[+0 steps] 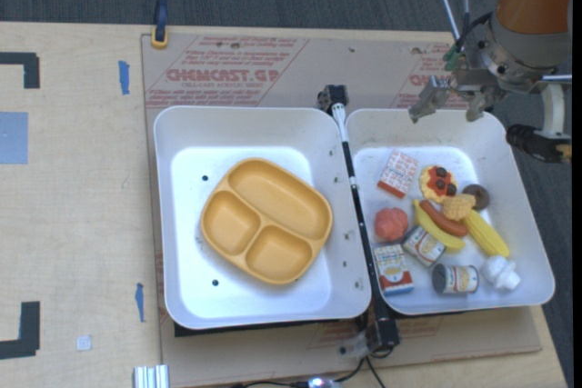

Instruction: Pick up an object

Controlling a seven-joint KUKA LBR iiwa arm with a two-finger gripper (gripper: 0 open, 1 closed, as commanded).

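Camera view — gripper (448, 104) hangs above the far rim of the right bin (532, 223), fingers spread apart with nothing between them. It sits clear of the bin contents, none of which it touches.

Candidates for the pick all lie in the right bin, crowded toward the middle and near side: a red-and-white box (398, 174) nearest the gripper, a red round piece (392, 223), a hot dog (443, 220), a corn cob (486, 234), a small pizza slice (437, 183), a brown doughnut-like piece (475, 195), a can (454, 279), and a carton (394, 269). The left bin (173, 195) holds a yellow divided plate (265, 220).

Judgement on the step in hand: approach and selection. The red-and-white box looks the best target — it lies a little apart from the pile, with free bin floor on its far and left sides. Bring the spread fingers straight down astride its short axis, low enough to clear its top edge before closing. The hot dog and corn touch their neighbours; a grasp there risks snagging two items.

Hard to make out: the upper arm is cut off at the frame's top right corner. A white object (500, 273) at the near right of the pile cannot be identified. Labels on the can and carton are too small to read.
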